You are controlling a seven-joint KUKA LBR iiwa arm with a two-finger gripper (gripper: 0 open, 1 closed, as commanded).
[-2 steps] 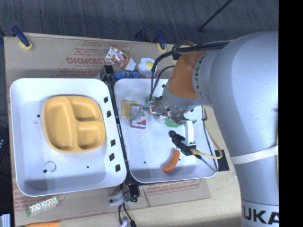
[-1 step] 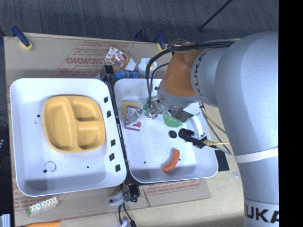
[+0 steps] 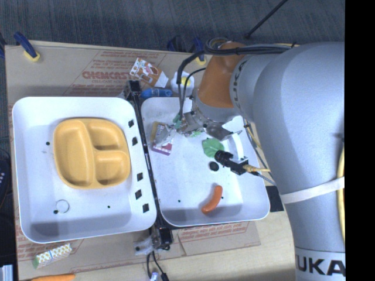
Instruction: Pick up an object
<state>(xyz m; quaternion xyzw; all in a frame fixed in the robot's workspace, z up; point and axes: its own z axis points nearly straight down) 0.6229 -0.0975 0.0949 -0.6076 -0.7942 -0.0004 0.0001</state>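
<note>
The arm is reaching in from the right, its claw [image 3: 186, 122] hanging low over the far left part of the right bin [image 3: 176, 206]. The claw is poised just beside a crumpled wrapper [image 3: 161, 137], with a green object [image 3: 211, 147] just to its right; an orange sausage-shaped piece [image 3: 212, 198] is lying nearer, well apart from both. Whether the claw is gripping anything, I cannot tell. The left bin [image 3: 29, 157] is carrying a yellow divided tray [image 3: 92, 152]. The step in hand appears to be the descent for a grasp; next, the claw would need to be closing on one item and lifting it straight up off the counter.
</note>
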